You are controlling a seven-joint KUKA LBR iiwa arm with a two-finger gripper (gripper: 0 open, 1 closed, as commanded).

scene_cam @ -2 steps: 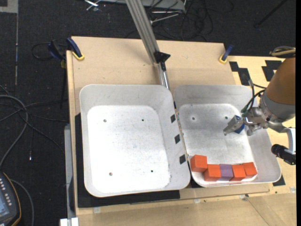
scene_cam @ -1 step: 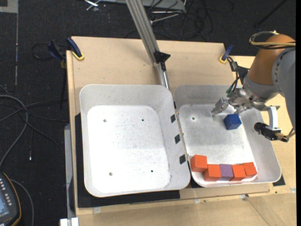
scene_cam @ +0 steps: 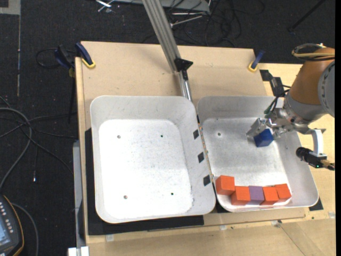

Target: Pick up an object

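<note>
A blue block (scene_cam: 263,138) is in the upper right part of the right bin (scene_cam: 229,116). My gripper (scene_cam: 262,130) reaches in from the right and is shut on the blue block, which shows between the grey fingers (scene_cam: 254,128). The grey arm with its orange band (scene_cam: 311,84) stands over the bin's right rim. Along the near wall of the right bin lie three orange blocks (scene_cam: 225,184) (scene_cam: 242,194) (scene_cam: 276,193) and a purple block (scene_cam: 256,194) in a row.
The left bin (scene_cam: 106,108) lies beside the right one, their rims touching in the middle. A slanted metal pole (scene_cam: 162,28) runs down from the top to the bins' far edge. Clamps (scene_cam: 85,56) (scene_cam: 256,61) hold the bench board's far corners.
</note>
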